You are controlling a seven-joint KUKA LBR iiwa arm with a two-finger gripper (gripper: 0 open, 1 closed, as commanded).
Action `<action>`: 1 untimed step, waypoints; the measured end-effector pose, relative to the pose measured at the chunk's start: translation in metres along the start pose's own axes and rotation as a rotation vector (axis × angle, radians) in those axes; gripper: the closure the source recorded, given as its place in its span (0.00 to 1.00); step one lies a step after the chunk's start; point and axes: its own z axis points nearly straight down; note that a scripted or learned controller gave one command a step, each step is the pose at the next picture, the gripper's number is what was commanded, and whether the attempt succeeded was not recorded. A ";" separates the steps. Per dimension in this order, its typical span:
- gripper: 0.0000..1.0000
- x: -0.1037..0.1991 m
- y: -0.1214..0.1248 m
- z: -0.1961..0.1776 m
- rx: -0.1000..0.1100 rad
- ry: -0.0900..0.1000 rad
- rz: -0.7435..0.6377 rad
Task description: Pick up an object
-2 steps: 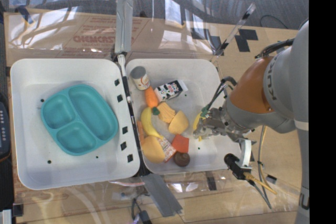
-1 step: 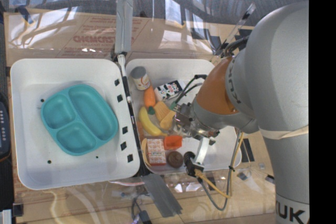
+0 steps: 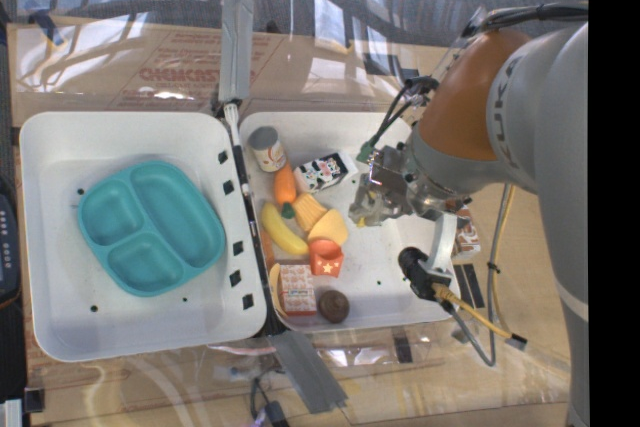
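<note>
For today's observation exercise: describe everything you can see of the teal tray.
The teal tray is a rounded, smooth, plastic-looking plate split by raised ridges into three compartments, all bare. It lies flat, turned at a slant, near the middle of the left bin, resting on the bin's white floor. Nothing else touches it; the toy food sits in the other bin.

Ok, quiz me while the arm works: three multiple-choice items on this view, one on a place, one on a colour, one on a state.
1. Where does the divided plate lie?
A. left bin
B. right bin
C. on the bench between the bins

2. What colour is that plate?
A. red
B. teal
C. yellow

3. How does the banana stand to the gripper?
A. clamped in it
B. lying in the bin, apart from it
C. hanging above the bin

Answers:
1 A, it sits inside the left bin.
2 B, teal all over.
3 B, it lies among the other toys, left of the gripper.
</note>
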 end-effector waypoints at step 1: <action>0.00 0.000 -0.001 0.004 0.008 -0.002 0.001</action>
